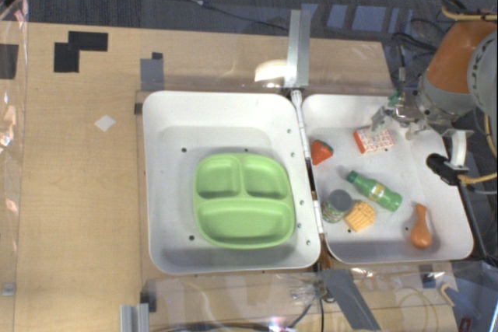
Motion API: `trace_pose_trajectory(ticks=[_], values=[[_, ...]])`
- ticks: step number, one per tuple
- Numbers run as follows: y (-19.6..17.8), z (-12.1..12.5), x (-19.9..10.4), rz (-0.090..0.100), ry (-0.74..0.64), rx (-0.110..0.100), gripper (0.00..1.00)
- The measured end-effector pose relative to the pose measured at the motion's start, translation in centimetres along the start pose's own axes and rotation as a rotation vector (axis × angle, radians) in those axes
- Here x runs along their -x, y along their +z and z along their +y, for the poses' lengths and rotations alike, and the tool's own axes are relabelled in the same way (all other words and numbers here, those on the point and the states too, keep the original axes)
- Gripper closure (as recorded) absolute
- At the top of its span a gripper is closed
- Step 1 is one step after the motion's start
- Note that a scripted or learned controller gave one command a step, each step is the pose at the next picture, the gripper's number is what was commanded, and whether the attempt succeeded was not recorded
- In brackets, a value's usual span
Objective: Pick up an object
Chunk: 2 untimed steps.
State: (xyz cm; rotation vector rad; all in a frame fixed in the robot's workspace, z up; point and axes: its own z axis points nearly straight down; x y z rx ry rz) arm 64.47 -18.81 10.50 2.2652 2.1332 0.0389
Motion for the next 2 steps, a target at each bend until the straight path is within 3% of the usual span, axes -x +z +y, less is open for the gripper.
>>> trace_pose_trajectory(ticks=[1,2], values=[[0.0,0.0,0.5,0.001,-0.068,0.003,0.00],[0.1,1.7,-3.9,-0.003,0.014,0.000,0.00]])
